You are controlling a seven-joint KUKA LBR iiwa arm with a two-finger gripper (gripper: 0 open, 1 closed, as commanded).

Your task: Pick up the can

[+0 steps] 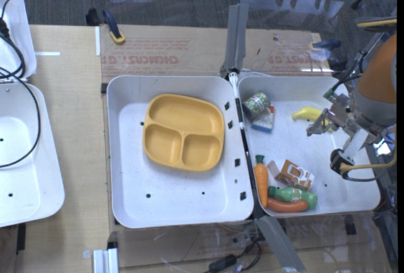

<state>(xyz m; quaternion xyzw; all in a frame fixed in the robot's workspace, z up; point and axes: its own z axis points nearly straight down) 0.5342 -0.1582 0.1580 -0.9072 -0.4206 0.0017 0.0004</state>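
Over on the left, the worktop [69, 44] carries two white bins side by side. The left bin [126, 189] holds one thing, a yellow divided plate [184, 131] with three compartments, sitting a little above the middle of the floor.

Cross the divider and things get busy. In the right bin [353, 202] the can [256, 103], green and white, lies up in the near-left corner, close against the divider wall and touching the small blue-and-red box [264, 120] just below it. That is the target. One banana [307, 114] lies to its right, roughly mid-bin. Down along the bottom edge sit one carrot [261, 181] standing lengthwise by the divider, one orange-and-white carton [295, 174], one green bottle [292, 194] and one sausage-like red piece [288, 205] beneath it, all bunched together.

Far right now: the gripper [320, 126] hangs above the right side of the bin, just beside the banana and well apart from the can. Whether the jaws stand apart or together I cannot tell at this angle, but nothing is visibly between them.

So by my reading this is the approach step, with the grasp not yet made. The next move calls for a traverse left across the bin, past the banana, then a descent onto the can. The crowding by the wall and box leaves little room for a clean closure.
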